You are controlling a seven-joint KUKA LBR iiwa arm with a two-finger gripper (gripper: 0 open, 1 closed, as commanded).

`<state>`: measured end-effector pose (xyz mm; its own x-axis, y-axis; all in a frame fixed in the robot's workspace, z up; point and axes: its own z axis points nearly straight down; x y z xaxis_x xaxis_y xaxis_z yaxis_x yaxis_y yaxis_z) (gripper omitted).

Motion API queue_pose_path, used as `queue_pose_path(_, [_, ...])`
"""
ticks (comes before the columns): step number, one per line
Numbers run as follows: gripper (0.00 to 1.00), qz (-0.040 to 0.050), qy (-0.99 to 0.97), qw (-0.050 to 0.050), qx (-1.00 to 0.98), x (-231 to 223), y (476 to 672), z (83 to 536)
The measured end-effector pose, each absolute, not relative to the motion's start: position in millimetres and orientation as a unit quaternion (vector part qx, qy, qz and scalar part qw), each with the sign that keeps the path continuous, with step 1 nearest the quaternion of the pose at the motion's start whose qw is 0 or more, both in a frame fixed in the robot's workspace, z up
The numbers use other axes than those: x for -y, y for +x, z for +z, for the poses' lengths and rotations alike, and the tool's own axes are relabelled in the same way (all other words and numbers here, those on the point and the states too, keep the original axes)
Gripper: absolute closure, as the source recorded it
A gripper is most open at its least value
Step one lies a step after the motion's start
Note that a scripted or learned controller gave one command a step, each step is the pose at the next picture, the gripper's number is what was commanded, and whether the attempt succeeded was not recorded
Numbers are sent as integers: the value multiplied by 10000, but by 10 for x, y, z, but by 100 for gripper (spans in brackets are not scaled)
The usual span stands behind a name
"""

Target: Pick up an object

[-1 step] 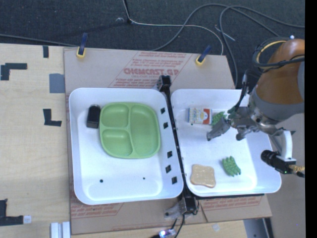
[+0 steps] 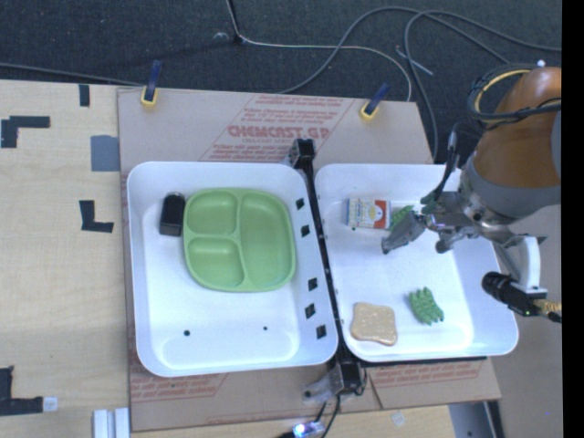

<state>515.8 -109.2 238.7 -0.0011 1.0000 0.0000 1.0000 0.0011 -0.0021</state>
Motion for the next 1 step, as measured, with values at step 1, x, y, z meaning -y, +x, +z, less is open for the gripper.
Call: queue_pose_path(1, [0,10,-7068,9,7074,1044,5079,1914])
